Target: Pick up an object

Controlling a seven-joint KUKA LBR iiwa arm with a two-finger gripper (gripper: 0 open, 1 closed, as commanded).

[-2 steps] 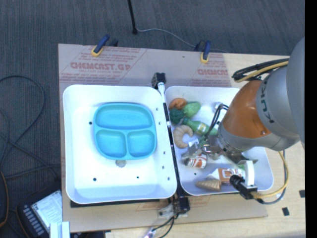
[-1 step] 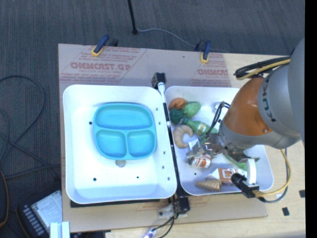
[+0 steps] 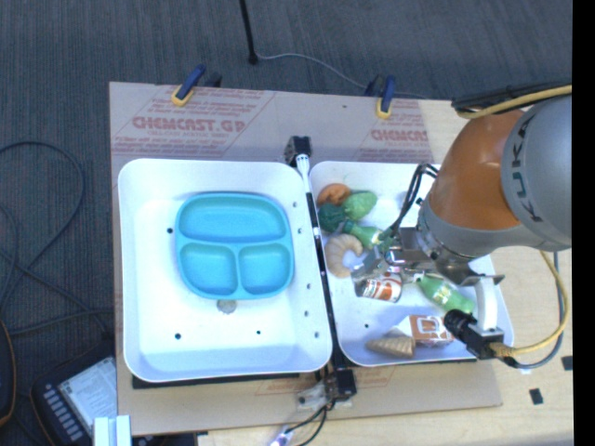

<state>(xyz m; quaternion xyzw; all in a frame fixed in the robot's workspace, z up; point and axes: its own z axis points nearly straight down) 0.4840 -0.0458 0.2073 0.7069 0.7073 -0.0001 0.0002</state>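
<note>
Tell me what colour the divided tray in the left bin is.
Light blue; the divided tray shows clearly in the camera view.

"CHEMCAST GP" printed in red on the brown board, repeated partly at its right; "KUKA" on the arm.

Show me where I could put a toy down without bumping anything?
Best spot: the left bin's white floor all around the blue tray, widest below it near a small grey thing. The tray's three sections are bare too. The right bin is crowded with toys under the arm.
</note>
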